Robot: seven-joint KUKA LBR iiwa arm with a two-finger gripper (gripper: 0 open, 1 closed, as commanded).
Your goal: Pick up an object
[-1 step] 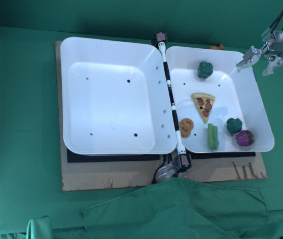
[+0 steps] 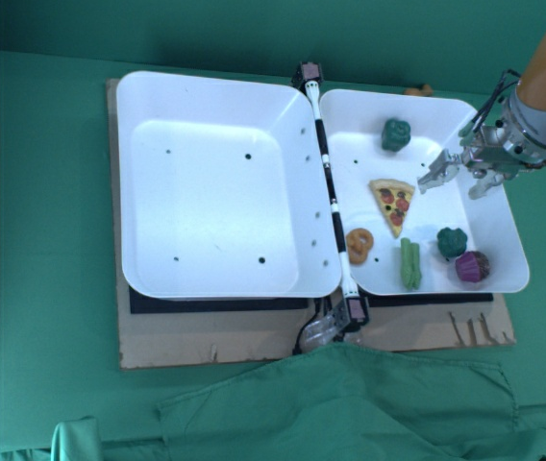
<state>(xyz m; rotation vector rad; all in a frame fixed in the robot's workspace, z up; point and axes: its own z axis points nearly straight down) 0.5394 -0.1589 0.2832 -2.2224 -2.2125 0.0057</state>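
Observation:
My gripper (image 2: 458, 181) hangs open above the right bin (image 2: 504, 221), near its right side, with nothing between its fingers (image 2: 436, 174). To its left a pizza slice (image 2: 393, 204) lies in the middle of that bin. A dark green pepper (image 2: 395, 133) sits toward the back. Along the front are an orange pretzel (image 2: 359, 245), a green bean pod (image 2: 409, 263), a small green vegetable (image 2: 452, 242) and a purple one (image 2: 472, 267).
The left bin (image 2: 158, 104) lies beside the right one, with a white rod (image 2: 328, 176) running along the seam between them. Both rest on a cardboard sheet (image 2: 206, 339). Green cloth (image 2: 350, 401) is bunched at the front.

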